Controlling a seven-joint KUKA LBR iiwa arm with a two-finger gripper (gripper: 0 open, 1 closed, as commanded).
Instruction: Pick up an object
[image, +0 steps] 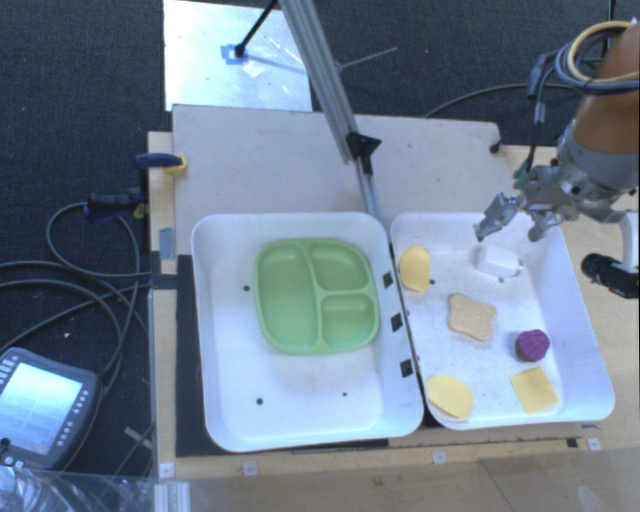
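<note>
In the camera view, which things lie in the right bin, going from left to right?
Yellow piece near the bin's left wall → slice of toast → purple ball.

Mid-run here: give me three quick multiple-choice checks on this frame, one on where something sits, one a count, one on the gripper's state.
1. Where is the green divided plate?
A. left bin
B. right bin
C. on the bench outside the bins

2. How many yellow pieces lie in the right bin?
A. one
B. three
C. five

3. The gripper is
A. shut on the purple piece
B. open, holding nothing
C. shut on the toast

Key: 1 A, it lies inside the left bin. 2 B, three show. 3 B, fingers spread above the white block.
</note>
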